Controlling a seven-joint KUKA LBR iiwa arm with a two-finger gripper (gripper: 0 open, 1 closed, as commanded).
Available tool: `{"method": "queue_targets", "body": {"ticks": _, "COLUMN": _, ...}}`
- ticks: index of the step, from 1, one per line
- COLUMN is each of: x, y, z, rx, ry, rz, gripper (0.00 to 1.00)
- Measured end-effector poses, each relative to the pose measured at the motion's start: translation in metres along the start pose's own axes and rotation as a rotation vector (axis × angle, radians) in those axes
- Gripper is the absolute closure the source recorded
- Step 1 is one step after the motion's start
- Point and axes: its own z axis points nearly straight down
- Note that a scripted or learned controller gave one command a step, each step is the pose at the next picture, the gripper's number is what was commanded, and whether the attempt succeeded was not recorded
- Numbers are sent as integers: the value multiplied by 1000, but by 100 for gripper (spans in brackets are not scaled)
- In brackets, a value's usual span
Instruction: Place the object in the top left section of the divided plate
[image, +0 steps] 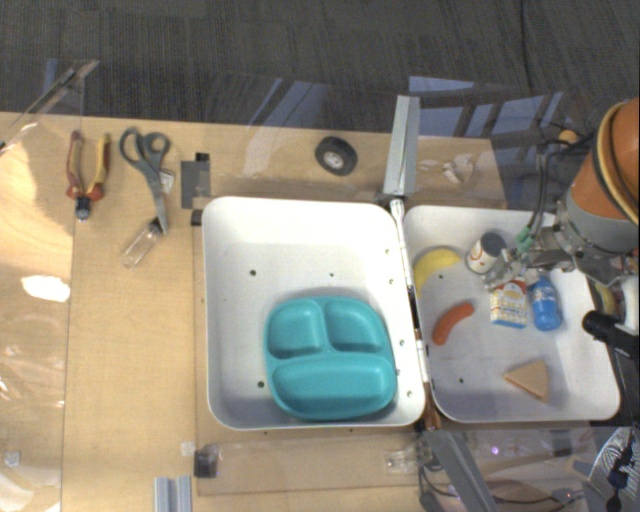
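Plate: one teal divided plate (330, 358), left bin (230, 300).
Right bin (590, 395): five items.
Gripper (520, 248): opening can't be told.

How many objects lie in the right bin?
5: a yellow fruit at its left, sausage below, carton and blue bottle mid-bin, wedge near the front. The arm may hide more.

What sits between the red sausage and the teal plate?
Just the bins' two rims and bare white bin floor, seen in the camera view. The sausage lies in the right bin, the plate in the left.
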Motion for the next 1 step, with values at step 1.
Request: {"method": "queue_targets", "body": {"ticks": 1, "x": 61, "y": 29, "z": -44, "rx": 0, "ry": 1, "rz": -93, "gripper": 100}}
